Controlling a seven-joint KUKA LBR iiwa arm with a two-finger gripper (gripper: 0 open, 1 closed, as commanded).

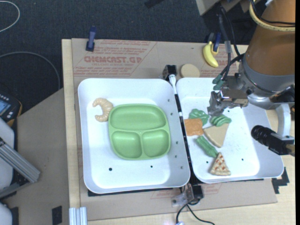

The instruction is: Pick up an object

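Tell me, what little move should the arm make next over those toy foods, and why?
Probably a short drop straight down. The gripper hangs over the right bin, just above the green pieces and beside the orange square, and nothing is seen between its fingers. Lowering onto the green piece beneath it seems the shortest way to a grasp.

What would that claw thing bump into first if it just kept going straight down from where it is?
Probably the green toy vegetable pieces in the right bin: the gripper points down right above them. Its height is hard to judge from this slanted view, so it may already be touching them.
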